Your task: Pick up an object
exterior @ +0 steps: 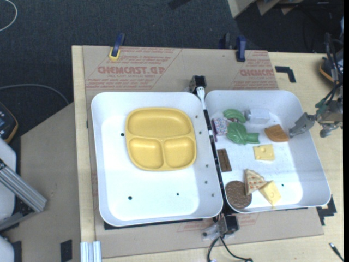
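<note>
Claw [303,125]: mine, at the right bin's [305,192] three o'clock rim, low over its white floor; I cannot tell how it stands, and nothing shows in it.
Cracker [276,133]: brown, just at nine o'clock of my claw, apart from it.
Cheese: one yellow slice [264,153] mid-bin, a wedge [271,192] toward six o'clock.
Green toys [239,127]: at the bin's eleven o'clock.
Left bin [109,190]: bears a yellow divided plate [161,137].
Surface [87,75]: tan board under both bins.

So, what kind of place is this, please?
Probably a robotics lab bench, not a kitchen: two white bins clamped to a board, toy food in the right bin, and a gripper reaching in.
</note>
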`<state>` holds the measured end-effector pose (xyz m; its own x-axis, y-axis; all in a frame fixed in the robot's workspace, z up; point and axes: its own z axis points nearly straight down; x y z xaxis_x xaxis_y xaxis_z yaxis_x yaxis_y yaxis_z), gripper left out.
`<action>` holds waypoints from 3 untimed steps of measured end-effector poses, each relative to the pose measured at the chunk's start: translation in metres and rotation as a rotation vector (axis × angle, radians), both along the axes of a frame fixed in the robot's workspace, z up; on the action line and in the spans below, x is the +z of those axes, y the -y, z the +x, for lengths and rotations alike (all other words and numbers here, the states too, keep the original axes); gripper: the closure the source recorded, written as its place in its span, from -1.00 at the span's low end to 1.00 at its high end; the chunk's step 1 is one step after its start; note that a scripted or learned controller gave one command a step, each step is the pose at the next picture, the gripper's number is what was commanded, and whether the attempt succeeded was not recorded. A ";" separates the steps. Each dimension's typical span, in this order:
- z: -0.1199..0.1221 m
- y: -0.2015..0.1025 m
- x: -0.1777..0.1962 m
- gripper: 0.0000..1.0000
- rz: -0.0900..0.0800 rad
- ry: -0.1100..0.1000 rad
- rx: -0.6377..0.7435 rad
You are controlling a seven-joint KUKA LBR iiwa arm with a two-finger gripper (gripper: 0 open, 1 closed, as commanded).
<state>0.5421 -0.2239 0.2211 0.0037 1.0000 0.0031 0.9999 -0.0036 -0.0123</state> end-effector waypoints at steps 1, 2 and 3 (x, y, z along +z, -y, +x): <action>0.003 0.000 0.007 -1.00 -0.004 0.013 0.004; 0.001 -0.006 -0.037 -1.00 0.000 0.007 0.004; 0.006 -0.011 -0.082 -1.00 0.000 0.007 0.005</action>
